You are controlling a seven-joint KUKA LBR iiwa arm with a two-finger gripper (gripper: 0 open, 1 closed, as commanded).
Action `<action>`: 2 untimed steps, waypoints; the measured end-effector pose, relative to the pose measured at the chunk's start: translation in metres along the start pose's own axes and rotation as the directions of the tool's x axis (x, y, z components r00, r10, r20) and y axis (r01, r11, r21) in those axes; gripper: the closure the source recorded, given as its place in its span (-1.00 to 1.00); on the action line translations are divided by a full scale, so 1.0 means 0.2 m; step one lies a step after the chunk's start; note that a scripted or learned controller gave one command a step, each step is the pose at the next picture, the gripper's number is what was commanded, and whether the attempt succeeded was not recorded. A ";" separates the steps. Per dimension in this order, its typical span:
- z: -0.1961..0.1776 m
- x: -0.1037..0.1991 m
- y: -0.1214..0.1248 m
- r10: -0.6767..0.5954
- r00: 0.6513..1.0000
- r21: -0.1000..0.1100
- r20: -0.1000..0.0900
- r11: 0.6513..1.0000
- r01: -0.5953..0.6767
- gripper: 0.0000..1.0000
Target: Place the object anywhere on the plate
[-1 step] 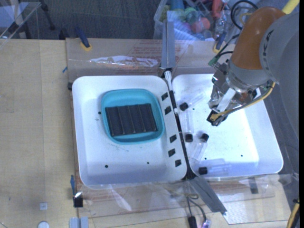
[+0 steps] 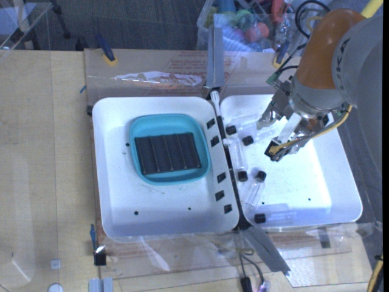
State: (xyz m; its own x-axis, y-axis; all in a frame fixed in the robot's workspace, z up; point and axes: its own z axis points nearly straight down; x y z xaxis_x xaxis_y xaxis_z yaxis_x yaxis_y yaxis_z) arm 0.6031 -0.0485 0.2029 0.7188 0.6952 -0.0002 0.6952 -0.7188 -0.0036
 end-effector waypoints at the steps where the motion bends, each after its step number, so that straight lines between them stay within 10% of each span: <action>1: -0.09 -0.02 0.36 -0.277 0.961 -0.004 0.001 0.961 0.277 -1.00; 2: -0.09 -0.16 0.62 -0.240 0.971 -0.004 0.001 0.971 0.240 -1.00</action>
State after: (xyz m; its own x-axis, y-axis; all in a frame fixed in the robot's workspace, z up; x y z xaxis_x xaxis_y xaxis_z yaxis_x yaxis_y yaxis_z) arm 0.6666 -0.1588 0.2199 0.5312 0.8472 -0.0005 0.8472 -0.5312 0.0009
